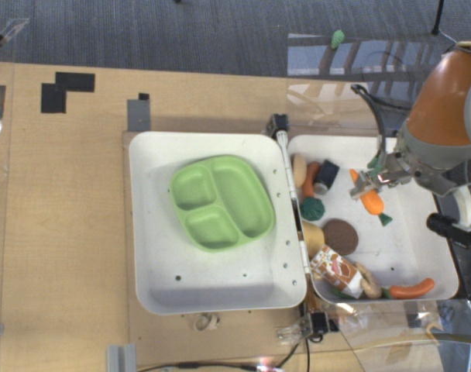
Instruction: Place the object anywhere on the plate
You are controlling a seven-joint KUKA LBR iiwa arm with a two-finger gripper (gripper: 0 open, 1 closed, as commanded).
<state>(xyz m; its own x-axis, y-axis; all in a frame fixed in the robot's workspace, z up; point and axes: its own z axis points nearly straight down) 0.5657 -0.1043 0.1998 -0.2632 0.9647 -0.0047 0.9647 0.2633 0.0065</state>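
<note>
Carrot (373,202), an orange toy with a green tip, is seen lying in the right bin (421,254), directly under the gripper (375,178), which appears to touch its upper end. Whether the jaws are wide or closed cannot be told; no firm hold is shown. The grasping step is judged to be in hand. Next, a secure grip and a lift would be called for, then a carry across the divider to the green plate (220,201) in the left bin (212,285). Near the carrot, a brown disc (340,235), a green ball (312,207), a snack packet (336,271) and a sausage (410,288) are scattered. Both bins are set on a pale wooden worktop (57,231); grey carpet (220,22) is seen beyond.
</note>
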